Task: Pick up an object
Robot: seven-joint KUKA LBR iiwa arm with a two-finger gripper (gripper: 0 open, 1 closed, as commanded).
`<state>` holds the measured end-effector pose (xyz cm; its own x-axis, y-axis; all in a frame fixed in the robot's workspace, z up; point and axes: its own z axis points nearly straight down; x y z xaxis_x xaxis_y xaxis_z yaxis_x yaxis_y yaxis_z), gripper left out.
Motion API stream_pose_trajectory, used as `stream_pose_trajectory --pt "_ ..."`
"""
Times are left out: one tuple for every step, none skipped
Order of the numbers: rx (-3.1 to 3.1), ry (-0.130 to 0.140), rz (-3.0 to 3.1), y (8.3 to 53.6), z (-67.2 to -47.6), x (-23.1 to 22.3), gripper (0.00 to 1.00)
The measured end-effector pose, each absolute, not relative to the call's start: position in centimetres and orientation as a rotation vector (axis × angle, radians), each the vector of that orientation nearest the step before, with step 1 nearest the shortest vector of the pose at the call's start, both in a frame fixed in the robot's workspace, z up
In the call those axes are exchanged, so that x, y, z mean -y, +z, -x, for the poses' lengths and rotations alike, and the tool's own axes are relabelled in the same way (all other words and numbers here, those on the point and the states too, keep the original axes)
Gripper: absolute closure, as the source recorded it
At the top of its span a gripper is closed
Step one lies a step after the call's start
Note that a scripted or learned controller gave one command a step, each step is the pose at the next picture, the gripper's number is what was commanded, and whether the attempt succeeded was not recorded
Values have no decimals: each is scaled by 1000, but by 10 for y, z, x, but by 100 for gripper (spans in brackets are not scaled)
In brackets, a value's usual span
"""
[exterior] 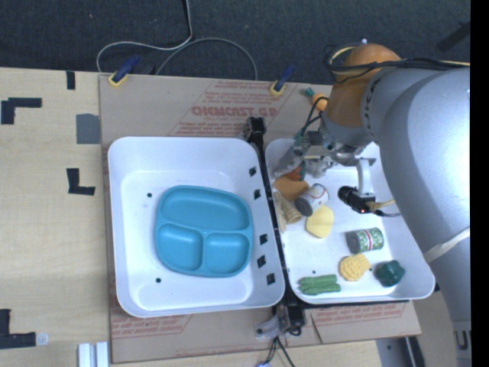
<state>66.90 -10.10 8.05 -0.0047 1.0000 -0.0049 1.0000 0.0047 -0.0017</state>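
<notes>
Claw (306,176) over right bin (405,270), toys crowded

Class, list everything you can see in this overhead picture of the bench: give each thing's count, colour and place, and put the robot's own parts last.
Bins: two, white, side by side on the bench.
Divided plate: one, light blue, middle of the left bin.
Yellow lump: one, middle of the right bin.
Can: one, green and white, right bin.
Corn: one, yellow, right bin, near edge.
Green pod: one, right bin, near edge.
Dark green item: one, right bin, near right corner.
Clamps: two, blue and yellow, far edge of the board.
Arm: one, grey with orange band, entering from the right.
Tool: one, over the right bin's far end.
</notes>
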Motion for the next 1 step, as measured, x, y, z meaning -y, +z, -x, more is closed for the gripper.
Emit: stream_pose_trajectory --pt "-2222 -1 -2215 96 -669 100 100"
